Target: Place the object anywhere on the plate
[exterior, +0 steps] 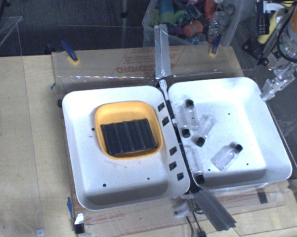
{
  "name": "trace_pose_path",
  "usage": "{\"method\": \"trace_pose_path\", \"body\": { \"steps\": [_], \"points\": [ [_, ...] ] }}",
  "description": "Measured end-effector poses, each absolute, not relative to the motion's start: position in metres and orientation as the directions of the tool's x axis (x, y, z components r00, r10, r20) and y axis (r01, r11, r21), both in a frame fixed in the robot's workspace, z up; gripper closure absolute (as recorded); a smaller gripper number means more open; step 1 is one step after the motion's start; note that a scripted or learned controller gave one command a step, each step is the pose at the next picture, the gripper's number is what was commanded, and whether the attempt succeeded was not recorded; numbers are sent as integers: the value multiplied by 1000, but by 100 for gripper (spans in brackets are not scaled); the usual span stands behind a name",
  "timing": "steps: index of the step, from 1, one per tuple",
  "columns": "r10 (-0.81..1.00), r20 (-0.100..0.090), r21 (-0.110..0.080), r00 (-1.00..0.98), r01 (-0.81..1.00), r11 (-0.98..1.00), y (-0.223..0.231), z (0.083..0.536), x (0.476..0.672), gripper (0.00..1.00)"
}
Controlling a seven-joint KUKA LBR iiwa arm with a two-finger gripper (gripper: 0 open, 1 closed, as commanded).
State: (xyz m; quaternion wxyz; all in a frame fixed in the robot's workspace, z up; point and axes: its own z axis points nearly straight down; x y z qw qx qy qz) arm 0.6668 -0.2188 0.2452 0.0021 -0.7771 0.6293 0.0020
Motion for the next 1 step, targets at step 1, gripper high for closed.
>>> {"method": "trace_pose_path", "body": {
  "steps": [1],
  "points": [
    [-877,-6,-1,481,-877,-481,-208,183,660,100]
  ]
}}
